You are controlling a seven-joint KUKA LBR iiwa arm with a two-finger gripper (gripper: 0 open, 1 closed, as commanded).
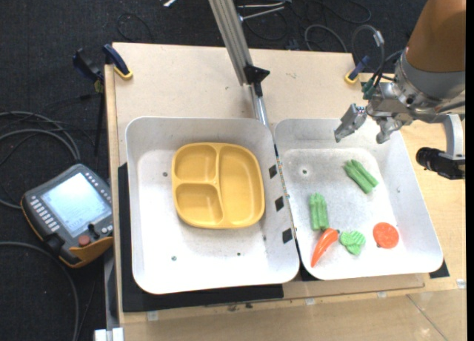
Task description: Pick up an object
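Toy vegetables lie loose in the right bin [415,176]: a green bean bundle [361,175] toward its far right, a green pod [318,211] near the middle, an orange carrot [324,246] at the near edge touching a small green leafy piece [352,241], and a red tomato slice [385,235] toward the near right corner. Claw [365,126] hangs over the bin's far edge, fingers spread, released, grasping nothing. Left bin [148,184] carries a yellow divided plate [218,184], table [178,80] beneath both.
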